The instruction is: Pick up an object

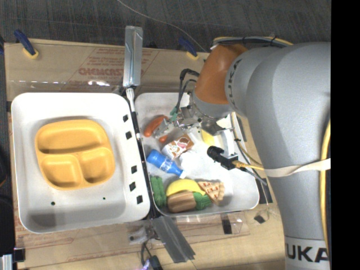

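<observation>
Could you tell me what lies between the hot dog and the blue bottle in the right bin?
A small red-and-white packet lies between the hot dog and the blue bottle, as the camera view shows.

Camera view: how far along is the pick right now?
Done: the arm has reached into the right bin, with the gripper low over the clutter at its far end, beside the orange hot dog toy. In hand: nothing visibly held. Left: a confirmed grasp and lift. The blue bottle, burger toy and pizza slice lie in the bin; the yellow tray sits in the left bin.
</observation>
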Robot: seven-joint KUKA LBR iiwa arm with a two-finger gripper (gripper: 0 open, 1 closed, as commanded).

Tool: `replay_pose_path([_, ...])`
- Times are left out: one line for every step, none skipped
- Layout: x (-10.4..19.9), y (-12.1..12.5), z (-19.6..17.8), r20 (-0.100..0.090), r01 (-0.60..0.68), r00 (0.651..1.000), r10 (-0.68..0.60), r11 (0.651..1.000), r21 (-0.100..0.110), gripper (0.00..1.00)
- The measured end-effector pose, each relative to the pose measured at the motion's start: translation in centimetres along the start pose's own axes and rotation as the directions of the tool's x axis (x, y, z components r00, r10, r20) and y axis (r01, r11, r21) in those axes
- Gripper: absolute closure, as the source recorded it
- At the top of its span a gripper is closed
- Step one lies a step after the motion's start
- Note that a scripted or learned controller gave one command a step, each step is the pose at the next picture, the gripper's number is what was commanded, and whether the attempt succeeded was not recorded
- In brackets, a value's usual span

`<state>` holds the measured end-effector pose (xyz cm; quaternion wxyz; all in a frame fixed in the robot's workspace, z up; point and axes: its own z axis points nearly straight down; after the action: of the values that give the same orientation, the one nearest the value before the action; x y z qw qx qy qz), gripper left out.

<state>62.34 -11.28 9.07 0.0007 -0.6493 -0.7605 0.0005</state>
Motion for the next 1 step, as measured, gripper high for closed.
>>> replay_pose_path([0.02,0.1,-0.96,0.001,0.004,1.0,-0.004,1.0,-0.001,1.0])
